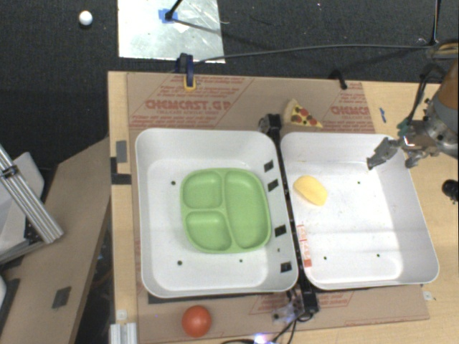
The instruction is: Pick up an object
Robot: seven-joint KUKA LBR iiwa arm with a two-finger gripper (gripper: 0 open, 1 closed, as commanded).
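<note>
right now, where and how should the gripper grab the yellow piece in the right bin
Grip the yellow piece across its narrower middle, coming straight down from above. It lies flat on the right bin floor, elongated on a slant, well clear of the walls, so fingers fit on both long sides. The gripper is off to its right, near the far wall.

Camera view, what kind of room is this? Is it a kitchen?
Probably not a kitchen: more likely a robot test lab. A robot arm's gripper reaches over two white bins on a cardboard-covered bench, with toy-like things: a green divided plate and a yellow piece.
</note>
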